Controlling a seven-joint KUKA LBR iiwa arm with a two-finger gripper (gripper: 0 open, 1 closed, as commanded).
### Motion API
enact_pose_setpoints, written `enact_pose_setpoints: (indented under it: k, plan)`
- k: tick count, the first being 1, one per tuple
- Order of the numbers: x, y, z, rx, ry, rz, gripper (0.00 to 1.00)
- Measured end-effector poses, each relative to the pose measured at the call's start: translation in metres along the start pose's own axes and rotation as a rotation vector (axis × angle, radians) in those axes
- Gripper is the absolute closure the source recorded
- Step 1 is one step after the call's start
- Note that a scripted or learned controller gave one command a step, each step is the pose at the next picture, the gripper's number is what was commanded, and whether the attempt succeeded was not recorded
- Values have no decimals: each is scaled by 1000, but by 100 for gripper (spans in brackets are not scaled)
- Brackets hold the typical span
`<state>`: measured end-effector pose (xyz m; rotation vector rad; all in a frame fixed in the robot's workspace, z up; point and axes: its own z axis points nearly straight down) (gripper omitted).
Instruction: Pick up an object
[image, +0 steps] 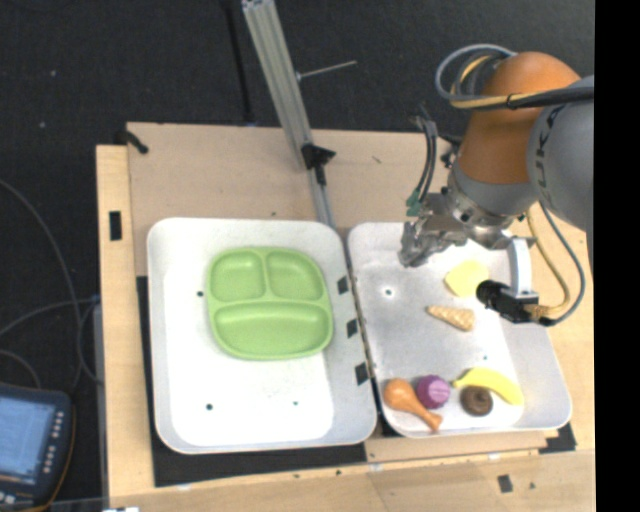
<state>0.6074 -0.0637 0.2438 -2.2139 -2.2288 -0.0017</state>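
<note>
Two white bins on a tan bench, gripper (418, 250) poised over the right bin (400, 400).

Nothing is seen held; how far it is opened cannot be told. Just beside it, toward the arm, a yellow wedge (466, 277) lies, with a cone (451, 317) nearby. One isolated piece should be chosen, centred over, and descended upon vertically.

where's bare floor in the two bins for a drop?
Left bin: strips around the green plate, widest below it. Right bin: left side, between gripper and drumstick. Crowded: right bin's near edge and right side.
</note>
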Motion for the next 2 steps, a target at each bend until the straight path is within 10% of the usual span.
enact_pose_setpoints:
  k: [2]
  plan:
    - [110,1,-12,-1,0,-1,100]
